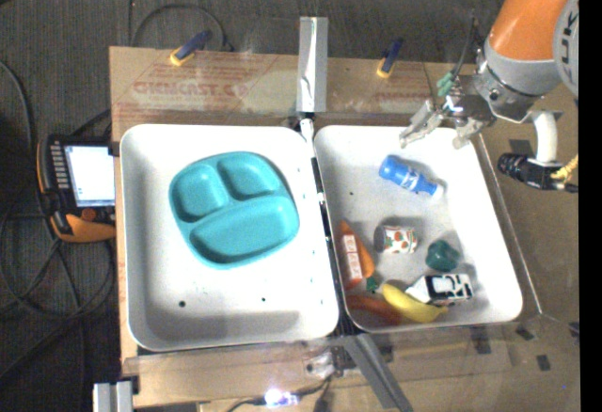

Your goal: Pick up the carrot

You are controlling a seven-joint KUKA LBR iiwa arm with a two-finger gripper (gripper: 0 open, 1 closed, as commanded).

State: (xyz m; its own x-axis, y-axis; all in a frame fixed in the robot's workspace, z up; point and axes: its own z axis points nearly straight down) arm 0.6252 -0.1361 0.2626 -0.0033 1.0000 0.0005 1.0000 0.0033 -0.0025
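The carrot [355,255] is an orange stick with a green end. It lies along the left wall of the right bin [489,203], pointing toward the front. My gripper [439,134] hangs over the bin's far right corner, well behind and to the right of the carrot. Its fingers are spread open with nothing between them.
The right bin also holds a blue bottle [409,177], a small white can [398,239], a dark green lump [442,256], a banana [411,302], a black-and-white toy [449,288] and a reddish piece [367,308] by the carrot's green end. A teal divided plate [235,206] lies in the left bin [150,307].
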